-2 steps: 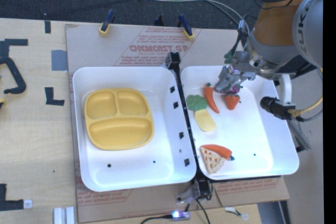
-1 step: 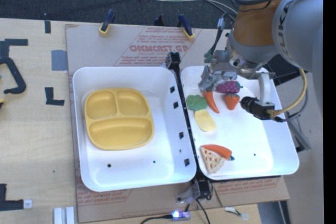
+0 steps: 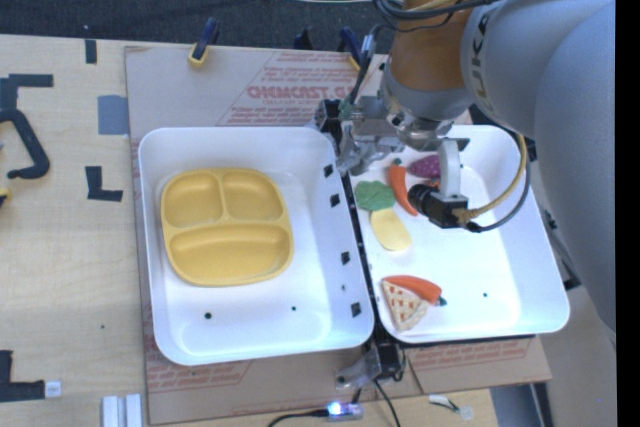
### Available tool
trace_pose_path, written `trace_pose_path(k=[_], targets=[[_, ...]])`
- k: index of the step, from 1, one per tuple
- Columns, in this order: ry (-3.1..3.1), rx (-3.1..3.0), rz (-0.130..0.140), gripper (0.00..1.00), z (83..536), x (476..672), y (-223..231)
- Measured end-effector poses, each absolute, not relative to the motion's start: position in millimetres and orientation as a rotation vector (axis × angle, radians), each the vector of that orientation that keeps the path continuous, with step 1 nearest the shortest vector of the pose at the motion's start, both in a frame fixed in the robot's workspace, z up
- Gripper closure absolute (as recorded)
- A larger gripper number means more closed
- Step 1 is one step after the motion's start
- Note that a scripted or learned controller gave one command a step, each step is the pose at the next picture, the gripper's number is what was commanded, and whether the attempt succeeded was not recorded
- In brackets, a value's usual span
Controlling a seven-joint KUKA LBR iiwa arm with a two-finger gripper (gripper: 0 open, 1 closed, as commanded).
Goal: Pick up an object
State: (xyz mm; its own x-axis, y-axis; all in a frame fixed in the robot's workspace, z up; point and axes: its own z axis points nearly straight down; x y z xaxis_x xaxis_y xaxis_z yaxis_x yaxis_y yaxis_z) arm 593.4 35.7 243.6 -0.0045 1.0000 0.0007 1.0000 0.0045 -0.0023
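- Your gripper (image 3: 385, 153) sits low over the right bin (image 3: 500, 300), at its upper-left corner — can't tell its state.
- Right bin holds the pickable stuff: green piece (image 3: 375, 195), orange carrot (image 3: 402, 189) and purple piece (image 3: 427, 166) near the top-left, just beside the gripper.
- Yellow piece (image 3: 391, 230) lies along the left edge, mid-bin.
- Pizza slice (image 3: 402, 305) and red pepper (image 3: 414, 286) touch near the bottom-left corner.
- Left bin (image 3: 240, 335) carries a yellow divided plate (image 3: 226, 225) — toward its left side.

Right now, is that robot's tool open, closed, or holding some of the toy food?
Tool: cannot be told; it hangs over the right bin.
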Motion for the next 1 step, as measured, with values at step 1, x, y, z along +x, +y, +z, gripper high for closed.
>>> trace_pose_path(k=[1], targets=[[-2.225, -2.215, 0.001, 1.0, 232.9, 606.6, 92.8]])
